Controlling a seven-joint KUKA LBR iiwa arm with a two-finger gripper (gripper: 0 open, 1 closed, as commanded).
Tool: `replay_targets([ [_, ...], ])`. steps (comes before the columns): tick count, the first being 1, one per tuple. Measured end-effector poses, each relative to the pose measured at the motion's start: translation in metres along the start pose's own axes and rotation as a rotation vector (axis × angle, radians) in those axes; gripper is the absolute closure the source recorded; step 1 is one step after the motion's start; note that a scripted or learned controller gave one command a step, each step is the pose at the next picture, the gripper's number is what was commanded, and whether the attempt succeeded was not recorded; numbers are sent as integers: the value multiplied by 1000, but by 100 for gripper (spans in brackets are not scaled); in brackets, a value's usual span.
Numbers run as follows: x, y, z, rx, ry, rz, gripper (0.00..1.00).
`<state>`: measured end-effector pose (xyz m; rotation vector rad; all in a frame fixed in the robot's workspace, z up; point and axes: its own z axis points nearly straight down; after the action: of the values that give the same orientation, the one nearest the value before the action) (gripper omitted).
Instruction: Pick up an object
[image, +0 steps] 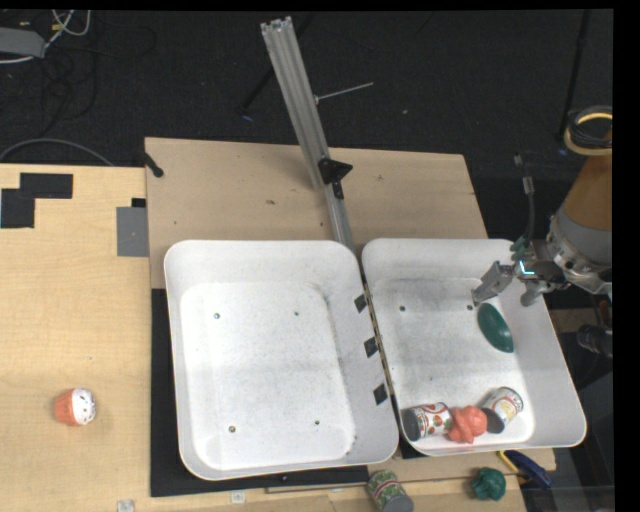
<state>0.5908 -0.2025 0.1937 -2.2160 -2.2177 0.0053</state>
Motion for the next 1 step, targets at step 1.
replay_targets([
  [1,0,1,-2,-4,-1,-2,0],
])
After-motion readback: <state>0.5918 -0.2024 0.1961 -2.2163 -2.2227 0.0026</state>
